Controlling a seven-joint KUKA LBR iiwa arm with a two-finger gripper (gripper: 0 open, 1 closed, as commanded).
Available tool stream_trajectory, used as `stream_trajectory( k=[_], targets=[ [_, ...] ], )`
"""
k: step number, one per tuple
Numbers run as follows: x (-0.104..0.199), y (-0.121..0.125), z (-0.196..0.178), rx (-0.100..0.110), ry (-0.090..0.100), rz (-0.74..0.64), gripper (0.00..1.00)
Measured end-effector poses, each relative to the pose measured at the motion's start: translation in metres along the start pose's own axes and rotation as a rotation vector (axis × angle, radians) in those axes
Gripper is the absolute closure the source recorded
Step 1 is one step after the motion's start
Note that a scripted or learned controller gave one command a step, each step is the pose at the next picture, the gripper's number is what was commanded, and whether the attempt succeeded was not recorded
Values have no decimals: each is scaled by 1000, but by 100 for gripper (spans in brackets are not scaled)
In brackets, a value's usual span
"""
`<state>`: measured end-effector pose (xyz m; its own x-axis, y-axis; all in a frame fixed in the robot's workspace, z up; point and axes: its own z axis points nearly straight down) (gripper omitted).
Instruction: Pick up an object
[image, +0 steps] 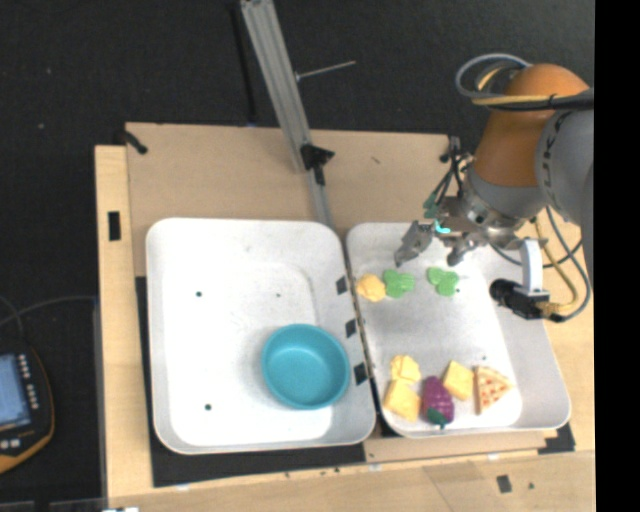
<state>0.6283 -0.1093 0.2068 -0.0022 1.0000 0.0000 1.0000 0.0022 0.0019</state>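
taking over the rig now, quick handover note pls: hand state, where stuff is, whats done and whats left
Hand: open, above the far end of the right bin, holding nothing.
Right bin: two green toys just below the hand, orange toy by the left wall; near end has yellow pieces, grapes, cheese, pizza slice.
Left bin: blue bowl.
Done: nothing picked yet.
Left: descend, close on one toy, lift.

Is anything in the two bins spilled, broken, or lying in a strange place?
Nothing stands out. The blue bowl sits upright in the left bin. The toy food pieces lie inside the right bin, none over the rim. The gripper hangs above two green pieces.
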Motion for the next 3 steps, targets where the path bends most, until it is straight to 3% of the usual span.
stream_trajectory(
  k=[1,2,3],
  targets=[
    [7,2,59,6,-1,-1,0],
    [5,4,103,-4,-1,3,0],
    [4,5,90,-9,-2,4,100]
  ],
)
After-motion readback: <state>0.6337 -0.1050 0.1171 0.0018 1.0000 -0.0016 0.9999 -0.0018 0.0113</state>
